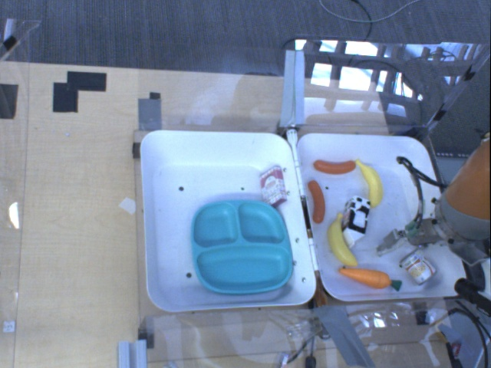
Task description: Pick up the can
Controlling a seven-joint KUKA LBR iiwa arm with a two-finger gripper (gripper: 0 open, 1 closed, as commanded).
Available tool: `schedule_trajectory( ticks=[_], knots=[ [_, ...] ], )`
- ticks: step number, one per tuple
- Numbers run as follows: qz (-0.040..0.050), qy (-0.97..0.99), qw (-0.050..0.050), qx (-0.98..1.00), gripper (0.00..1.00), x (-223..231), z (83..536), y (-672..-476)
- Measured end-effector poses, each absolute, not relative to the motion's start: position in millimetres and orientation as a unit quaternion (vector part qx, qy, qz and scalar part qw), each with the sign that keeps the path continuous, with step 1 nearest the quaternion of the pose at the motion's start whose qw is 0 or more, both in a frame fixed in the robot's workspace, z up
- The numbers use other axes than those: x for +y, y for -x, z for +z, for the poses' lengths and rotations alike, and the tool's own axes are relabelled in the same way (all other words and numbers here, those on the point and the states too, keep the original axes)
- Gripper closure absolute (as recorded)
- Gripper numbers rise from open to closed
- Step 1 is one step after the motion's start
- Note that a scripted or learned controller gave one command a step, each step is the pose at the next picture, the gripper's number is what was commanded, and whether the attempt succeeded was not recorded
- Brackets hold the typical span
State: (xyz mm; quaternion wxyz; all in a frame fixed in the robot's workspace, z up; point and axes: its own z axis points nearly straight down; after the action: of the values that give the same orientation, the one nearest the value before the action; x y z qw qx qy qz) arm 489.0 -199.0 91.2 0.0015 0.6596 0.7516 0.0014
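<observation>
The gripper (393,241) hangs low with jaws spread and holding nothing, the can (418,267) lying just beside them, likely lined up for grasping.

Bright, even overhead light; soft focus throughout.

The two shallow white plastic bins (230,148) look nearly washed out, with only faint shadows. Bluish-white glare streaks the clear panel (376,71) up beyond the grey two-finger gripper (393,241). Small items close to the gripper look slightly blurred.
</observation>
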Motion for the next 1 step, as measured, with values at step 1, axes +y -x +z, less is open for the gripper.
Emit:
schedule_trajectory(
  ticks=[1],
  knots=[
    [0.0041, -0.702, 0.004, 0.712, 0.0, -202.7, 86.5, -621.9]
  ],
)
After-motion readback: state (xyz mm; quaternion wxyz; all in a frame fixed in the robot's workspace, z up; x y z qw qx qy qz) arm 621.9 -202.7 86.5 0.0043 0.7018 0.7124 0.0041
